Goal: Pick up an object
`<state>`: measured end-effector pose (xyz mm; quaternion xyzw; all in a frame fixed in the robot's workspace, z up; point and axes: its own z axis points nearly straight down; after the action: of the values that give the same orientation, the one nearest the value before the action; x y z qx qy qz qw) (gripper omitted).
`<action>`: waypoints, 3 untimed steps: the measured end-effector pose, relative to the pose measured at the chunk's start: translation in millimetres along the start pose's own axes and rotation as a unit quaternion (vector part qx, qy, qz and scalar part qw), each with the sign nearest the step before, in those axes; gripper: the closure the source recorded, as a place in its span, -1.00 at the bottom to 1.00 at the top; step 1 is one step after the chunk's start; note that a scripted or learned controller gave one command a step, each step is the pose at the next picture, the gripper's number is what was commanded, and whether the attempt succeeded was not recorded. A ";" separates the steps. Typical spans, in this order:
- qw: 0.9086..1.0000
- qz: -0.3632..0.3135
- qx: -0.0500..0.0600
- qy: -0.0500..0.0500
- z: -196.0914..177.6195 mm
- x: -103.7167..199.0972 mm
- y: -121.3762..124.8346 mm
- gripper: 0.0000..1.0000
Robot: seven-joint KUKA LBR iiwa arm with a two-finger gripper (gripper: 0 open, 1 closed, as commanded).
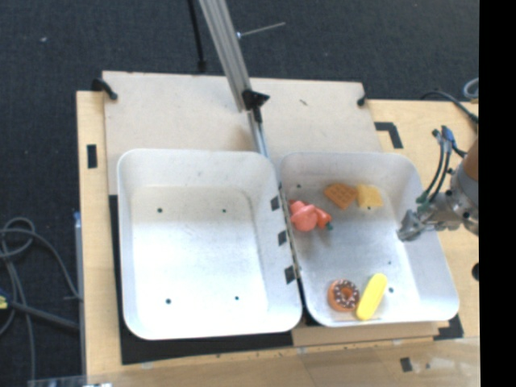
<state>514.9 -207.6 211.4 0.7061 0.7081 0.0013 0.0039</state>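
Jaws cannot be told apart here: the gripper (409, 226) is a small grey blur at the right wall of the right bin (435, 285), and whether it is open or shut I cannot tell. Nothing shows between its tips. It seems to sit at or just over the bin's rim, well apart from every object inside. Behind it the wrist and arm (461, 200) run off to the right, with cables (442, 164) looping above. Nearest in the bin is a yellow block (370, 196) near the back wall, touching or just beside an orange waffle (340, 194) to its left. Further left, close to the wall shared by the two bins, lies a pink toy (306, 216) with a small dark green tip. At the front of the bin a yellow banana-like piece (372, 296) lies tilted, just beside a brown-and-orange donut (343, 295). The left bin (133, 240) stands alongside, touching the right one. Both rest on a wooden bench (93, 240), and a metal pole (226, 43) slants up from behind the bins.
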 end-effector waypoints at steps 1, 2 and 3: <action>1.000 -0.001 -0.001 0.000 -54.4 -1.9 2.2 1.00; 1.000 -0.003 0.002 0.002 -57.9 45.8 34.2 1.00; 1.000 -0.002 0.004 0.002 -45.3 95.5 50.2 1.00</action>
<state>564.4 -111.8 256.7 0.7049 0.7093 -0.0001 -0.0003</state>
